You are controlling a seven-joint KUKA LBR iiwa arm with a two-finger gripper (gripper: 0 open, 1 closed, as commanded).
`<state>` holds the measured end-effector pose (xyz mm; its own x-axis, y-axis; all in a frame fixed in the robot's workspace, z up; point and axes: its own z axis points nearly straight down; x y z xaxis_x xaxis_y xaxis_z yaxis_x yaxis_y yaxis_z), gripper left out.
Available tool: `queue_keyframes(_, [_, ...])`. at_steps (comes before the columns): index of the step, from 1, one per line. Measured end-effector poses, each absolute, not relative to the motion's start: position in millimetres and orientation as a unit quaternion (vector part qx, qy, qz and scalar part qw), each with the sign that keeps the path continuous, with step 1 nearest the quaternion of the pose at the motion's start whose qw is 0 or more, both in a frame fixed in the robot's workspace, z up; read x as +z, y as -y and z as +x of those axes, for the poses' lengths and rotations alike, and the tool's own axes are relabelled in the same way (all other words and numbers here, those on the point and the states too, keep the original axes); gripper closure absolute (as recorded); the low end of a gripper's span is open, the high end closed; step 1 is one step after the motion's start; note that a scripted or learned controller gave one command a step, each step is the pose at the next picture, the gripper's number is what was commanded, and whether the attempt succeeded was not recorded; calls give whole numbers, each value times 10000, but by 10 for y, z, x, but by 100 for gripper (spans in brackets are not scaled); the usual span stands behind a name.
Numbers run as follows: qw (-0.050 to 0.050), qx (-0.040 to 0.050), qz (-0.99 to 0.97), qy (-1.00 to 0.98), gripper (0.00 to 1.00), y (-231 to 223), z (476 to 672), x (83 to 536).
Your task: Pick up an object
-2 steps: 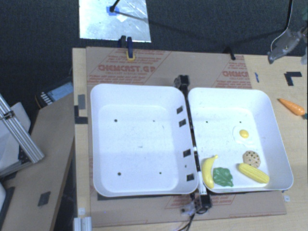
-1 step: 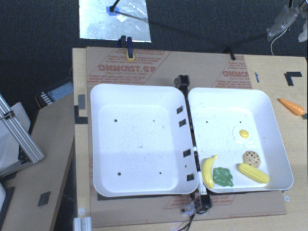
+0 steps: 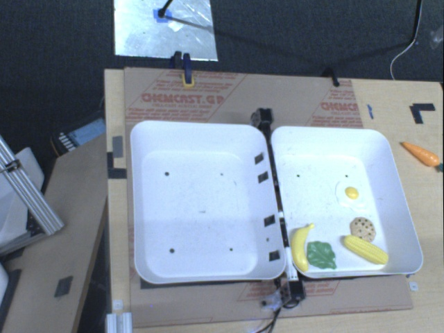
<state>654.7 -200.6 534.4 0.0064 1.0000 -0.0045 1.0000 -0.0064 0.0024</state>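
Note:
The right bin (image 3: 388,159) holds several toy foods along its near side. A yellow banana (image 3: 300,246) lies at the near left corner, with a green leafy piece (image 3: 322,254) right beside it. A yellow corn cob (image 3: 365,250) rests near the front right, and a brown cookie (image 3: 362,228) sits just behind it. A fried egg (image 3: 351,193) with a yellow yolk lies further back on the bin floor.
The left bin (image 3: 149,144) sits beside the right one, joined by black clips along the middle. An orange carrot (image 3: 421,153) lies on the bench outside the right bin. A shiny metal sheet (image 3: 165,18) lies beyond the board at the back.

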Motion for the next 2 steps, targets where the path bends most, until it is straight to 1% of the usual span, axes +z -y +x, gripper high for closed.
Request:
queue_keyframes(1, [26, 9, 7066, -7076, 0, 2064, 6689, 5358])
queue_keyframes(2, [18, 4, 7052, -7090, 0, 2057, 6686, 5355])
